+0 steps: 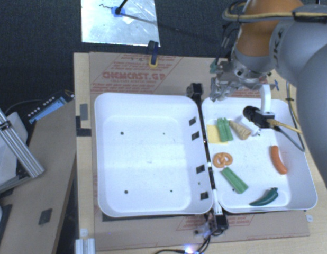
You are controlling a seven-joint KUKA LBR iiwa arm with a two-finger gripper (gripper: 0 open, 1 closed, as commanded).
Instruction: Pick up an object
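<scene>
The right bin holds several small things. Along its left part lie a yellow piece, a green block and a beige cone. Below them sit a pretzel and a second green block. An orange sausage lies at the right, and a dark green pepper lies near the front. My gripper hangs over the bin's back left corner, above and behind the green block. It is open with nothing between its fingers.
The left bin adjoins the right one along a hinged divider. Both stand on a cardboard sheet. A foil sheet lies behind the bench, and a metal frame stands at the far left.
</scene>
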